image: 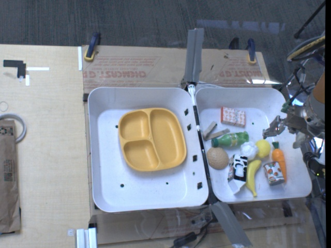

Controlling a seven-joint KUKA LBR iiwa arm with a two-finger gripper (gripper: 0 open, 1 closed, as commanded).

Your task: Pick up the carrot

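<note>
1. In the right bin (258,94), close to its right-hand wall, we find the carrot (280,158): a small orange one with a green top, lying with its length running up and down the camera view.
2. We judge it to be a light, stiff toy with a smooth skin that may slip, so we would take it across the thick orange middle, not at the narrow tip or the leafy end.
3. The gripper (275,126) hangs just above and to the left of the carrot; we cannot tell how its jaws stand, and we see nothing held in it.
4. The crowd around the carrot is the trouble. A lemon (264,148) sits just beside its green top on the left, and a small can (274,173) lies against its lower left side.
5. A banana (252,175) curves nearby, with a black-and-white carton (239,168) and a brown ball (217,158) further left.
6. A green bottle (231,138) and a red box (234,117) lie well apart from it.
7. The left bin (103,154) bears a yellow divided plate (152,138), away from the work.
</note>
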